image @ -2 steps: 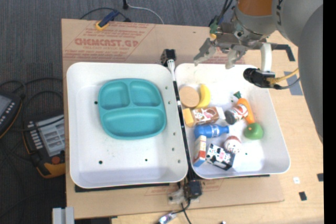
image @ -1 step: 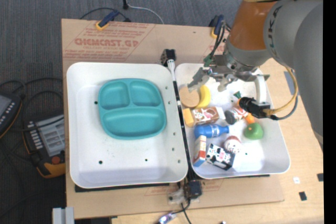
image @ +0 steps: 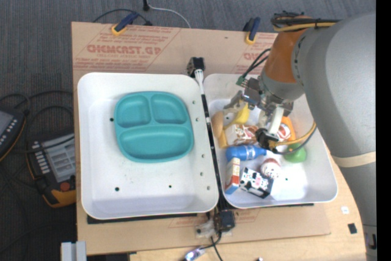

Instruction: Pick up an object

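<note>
Presently the gripper (image: pixel 264 112) is lowered into the right bin (image: pixel 317 189), directly over the yellow object (image: pixel 242 113); its grip state cannot be determined

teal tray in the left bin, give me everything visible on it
The teal tray is a rounded-rectangle divided plate, matte and plastic-looking, with three compartments: two smaller ones on the far side and one long one on the near side, split by raised ridges. All three look bare. It lies flat, right side up, slightly rotated, on the floor of the left bin, nearer the far wall. Nothing else touches it; the tool is over the right bin.
</note>
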